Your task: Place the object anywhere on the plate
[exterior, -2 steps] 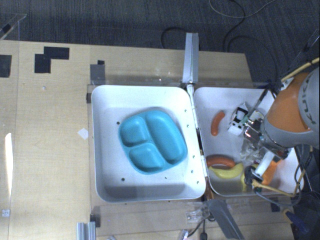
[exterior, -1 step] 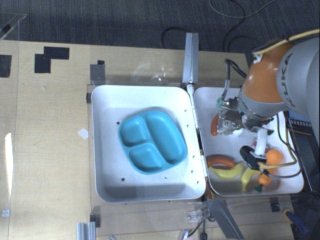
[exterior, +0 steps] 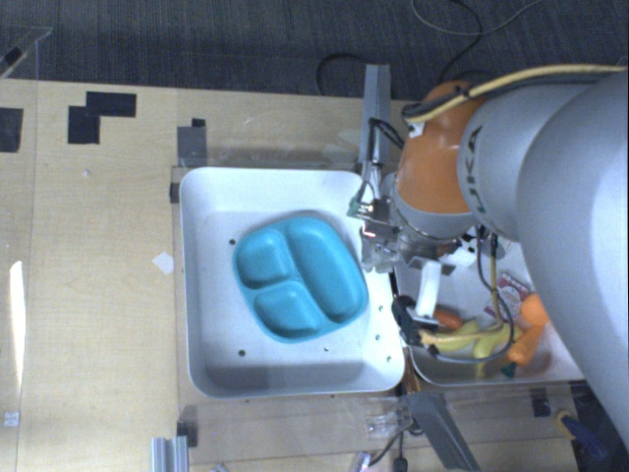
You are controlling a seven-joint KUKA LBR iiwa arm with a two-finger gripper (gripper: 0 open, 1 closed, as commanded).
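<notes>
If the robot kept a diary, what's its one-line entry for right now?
arm: over right bin | plate: blue, in left bin, nothing on it | right bin: banana, orange toy | task: not yet done

- The grey arm (exterior: 550, 195) comes in from the right, its thick last link filling the right side of the view.
- The orange band (exterior: 432, 170) sits just left of that link, above the wrist (exterior: 413, 239).
- The wrist points steeply down; the jaws hang beneath it, largely hidden by it.
</notes>
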